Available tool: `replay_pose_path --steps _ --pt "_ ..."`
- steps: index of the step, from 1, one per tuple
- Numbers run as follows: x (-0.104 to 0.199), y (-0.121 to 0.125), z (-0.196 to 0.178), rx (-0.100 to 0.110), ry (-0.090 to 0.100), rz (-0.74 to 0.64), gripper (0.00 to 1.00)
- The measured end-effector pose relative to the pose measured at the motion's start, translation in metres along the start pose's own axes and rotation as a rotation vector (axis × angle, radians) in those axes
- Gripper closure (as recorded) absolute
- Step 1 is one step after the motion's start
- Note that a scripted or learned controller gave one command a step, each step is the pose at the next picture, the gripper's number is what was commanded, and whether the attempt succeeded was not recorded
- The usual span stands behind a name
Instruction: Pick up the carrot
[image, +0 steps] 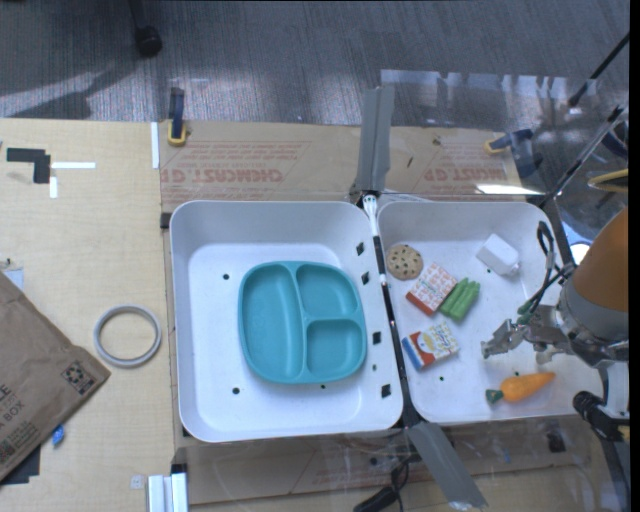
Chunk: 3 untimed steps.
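Note:
The carrot (527, 386), orange with a green stub at its left end, lies flat near the front right corner of the right bin (470, 408). My gripper (505, 337) hovers just behind and slightly left of the carrot, apart from it. It is open, with nothing between its fingers. The arm's orange band (606, 275) rises at the right edge.
The right bin also holds a cookie (404, 261), a red-and-white carton (431, 288), a green pod (460, 299), a white block (498, 255) and a second small carton (431, 345) left of the gripper. A teal divided plate (302, 322) lies in the left bin. A tape ring (127, 334) rests on the bench.

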<state>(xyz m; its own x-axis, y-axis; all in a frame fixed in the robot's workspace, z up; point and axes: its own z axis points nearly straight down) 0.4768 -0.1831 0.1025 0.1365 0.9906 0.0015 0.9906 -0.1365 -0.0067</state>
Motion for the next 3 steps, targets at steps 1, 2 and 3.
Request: replay_pose_path --steps 1,2,3 --pt "-0.029 0.006 0.013 0.001 0.008 -0.113 0.00" --pt "-0.028 0.006 0.013 0.000 0.008 -0.113 0.00" --pt "-0.023 0.026 0.013 0.004 0.012 -0.004 0.00"
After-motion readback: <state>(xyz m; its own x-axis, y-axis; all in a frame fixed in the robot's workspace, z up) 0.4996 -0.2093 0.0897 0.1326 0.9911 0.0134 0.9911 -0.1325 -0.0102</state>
